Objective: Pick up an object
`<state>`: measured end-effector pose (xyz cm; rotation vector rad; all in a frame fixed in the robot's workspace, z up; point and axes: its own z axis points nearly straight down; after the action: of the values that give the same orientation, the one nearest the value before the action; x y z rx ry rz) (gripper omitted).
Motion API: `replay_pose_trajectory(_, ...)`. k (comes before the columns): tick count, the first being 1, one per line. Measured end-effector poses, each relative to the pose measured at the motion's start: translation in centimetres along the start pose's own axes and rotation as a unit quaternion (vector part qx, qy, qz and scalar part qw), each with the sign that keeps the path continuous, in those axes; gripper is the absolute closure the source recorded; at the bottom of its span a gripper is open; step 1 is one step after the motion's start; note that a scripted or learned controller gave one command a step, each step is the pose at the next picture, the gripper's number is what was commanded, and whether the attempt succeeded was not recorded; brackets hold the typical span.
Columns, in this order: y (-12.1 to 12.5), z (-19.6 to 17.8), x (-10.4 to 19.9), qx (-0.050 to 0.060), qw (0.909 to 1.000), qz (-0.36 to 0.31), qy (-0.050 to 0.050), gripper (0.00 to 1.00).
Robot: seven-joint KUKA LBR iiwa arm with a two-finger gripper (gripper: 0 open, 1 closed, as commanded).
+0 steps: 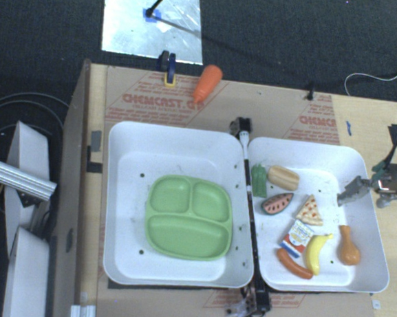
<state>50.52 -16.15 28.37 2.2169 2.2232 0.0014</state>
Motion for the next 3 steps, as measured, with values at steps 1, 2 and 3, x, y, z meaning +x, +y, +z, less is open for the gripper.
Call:
replay_pose_trajectory(1, 6.3, 12.8, 6.5, 0.002, 1.0000, -0.004, 0.002, 0.00)
replay_pose_trajectory(2, 5.4, 20.3, 1.5, 0.002, 1.0000, 0.002, 0.000, 0.00)
replay_pose_trajectory(3, 5.6, 18.9, 1.7, -0.001, 1.0000, 0.000, 0.000, 1.00)
